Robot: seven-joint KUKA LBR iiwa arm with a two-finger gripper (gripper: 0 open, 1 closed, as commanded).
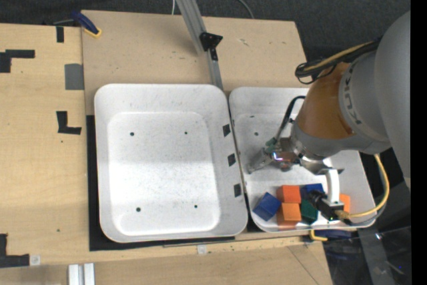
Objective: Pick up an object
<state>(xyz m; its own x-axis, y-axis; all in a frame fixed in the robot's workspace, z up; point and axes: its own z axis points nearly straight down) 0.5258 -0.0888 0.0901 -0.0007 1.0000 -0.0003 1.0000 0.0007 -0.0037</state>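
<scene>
Your gripper (pixel 277 158) hangs low in the right bin (pixel 253 107); I cannot tell its state. The blocks cluster at the near edge: blue block (pixel 266 205), orange blocks (pixel 290 202), green block (pixel 309 211). Aim for the blue one, standing apart, descending straight.

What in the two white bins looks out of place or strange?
Nothing is spilled or broken. The small blocks, a blue block, orange ones and a green one, are all crowded in the right bin's near corner. The gripper sits lower in that bin, beside them.
</scene>
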